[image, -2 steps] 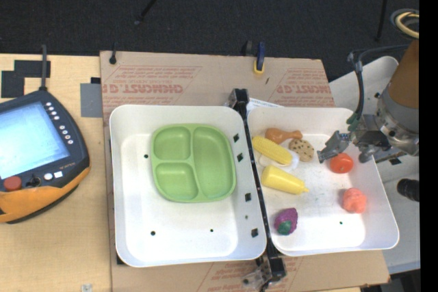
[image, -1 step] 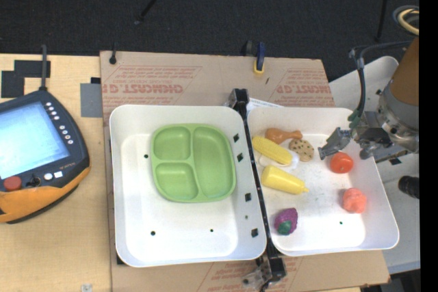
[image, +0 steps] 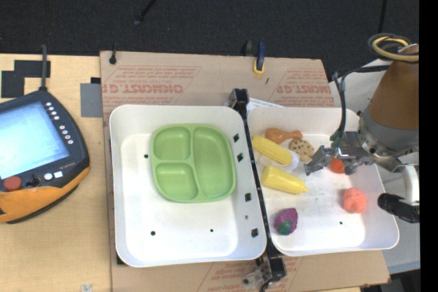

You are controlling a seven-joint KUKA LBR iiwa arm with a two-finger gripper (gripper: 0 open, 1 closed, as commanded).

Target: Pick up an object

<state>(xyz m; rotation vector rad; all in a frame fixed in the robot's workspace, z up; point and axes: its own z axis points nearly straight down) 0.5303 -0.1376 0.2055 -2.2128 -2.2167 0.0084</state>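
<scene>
While the gripper (image: 327, 162) hangs over the right bin (image: 373, 240) near its upper right, we cannot tell its state; beside it lie the corn cob (image: 272, 150), yellow bottle (image: 282, 180), pink ball (image: 354, 200) and purple berry (image: 286, 220). Open floor remains lower right. Cardboard (image: 178, 78) lettering reads mirrored, illegible.

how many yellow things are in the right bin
2. A corn cob lies near the bin's left wall; a yellow bottle lies just below it, toward the front. The gripper and arm may hide more at the right.
</scene>
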